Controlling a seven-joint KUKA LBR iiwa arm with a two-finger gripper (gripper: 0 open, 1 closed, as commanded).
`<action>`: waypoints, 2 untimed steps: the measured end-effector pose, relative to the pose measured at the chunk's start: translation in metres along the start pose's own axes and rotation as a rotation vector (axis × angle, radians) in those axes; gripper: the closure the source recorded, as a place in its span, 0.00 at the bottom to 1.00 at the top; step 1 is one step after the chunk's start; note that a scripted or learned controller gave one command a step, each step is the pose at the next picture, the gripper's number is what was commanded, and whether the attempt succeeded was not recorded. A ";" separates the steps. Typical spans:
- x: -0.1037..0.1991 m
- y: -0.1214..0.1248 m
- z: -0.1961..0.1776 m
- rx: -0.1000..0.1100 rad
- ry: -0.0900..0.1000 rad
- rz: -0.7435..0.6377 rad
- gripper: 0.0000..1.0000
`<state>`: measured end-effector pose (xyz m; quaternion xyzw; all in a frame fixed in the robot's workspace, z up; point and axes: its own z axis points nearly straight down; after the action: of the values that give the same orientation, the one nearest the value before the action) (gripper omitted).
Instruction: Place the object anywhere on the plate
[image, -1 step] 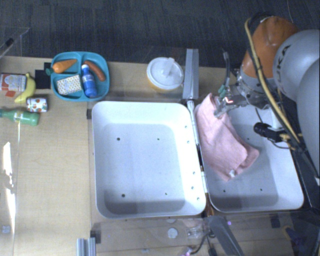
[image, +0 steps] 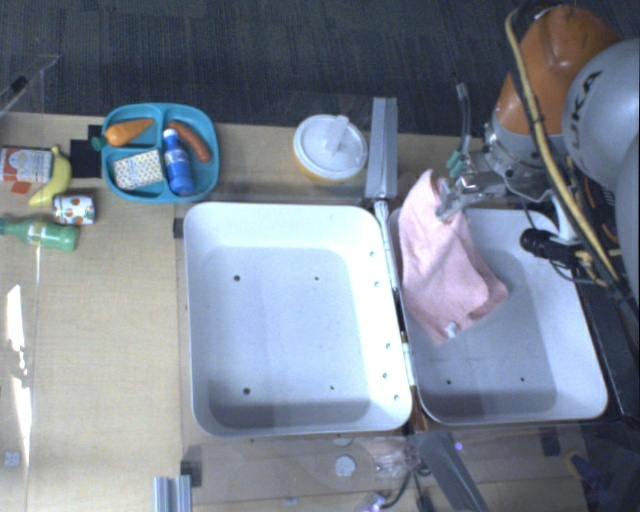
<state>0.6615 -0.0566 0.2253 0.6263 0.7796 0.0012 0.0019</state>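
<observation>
Overhead view of a wooden bench bearing two shallow white bins side by side. The left bin (image: 290, 320) occupies the centre of the frame; the right bin (image: 520, 380) lies at centre right. The grey arm (image: 590, 110), with its orange band at the upper right corner, reaches down to the upper left part of the right bin. Its gripper (image: 455, 192) meets the top corner of a pink cloth (image: 445, 270), and the fingers appear closed on that raised corner, though the contact is small and partly hidden. The cloth hangs from this point and drapes down over the left side of the right bin, its lower end resting on the bin floor. At the upper left of the frame, a blue divided plate (image: 205, 160) holds toy food. A white lidded cup (image: 331, 147) stands above the left bin, at top centre. Small items, among them a banana (image: 50, 178) and a green bottle (image: 40, 234), lie at the far left edge.
</observation>
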 end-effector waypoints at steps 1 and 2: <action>0.055 -0.019 -0.007 0.000 0.001 -0.405 1.00; 0.104 -0.038 -0.015 -0.001 0.002 -0.809 1.00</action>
<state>0.6023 0.0369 0.2395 0.2690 0.9631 0.0012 0.0019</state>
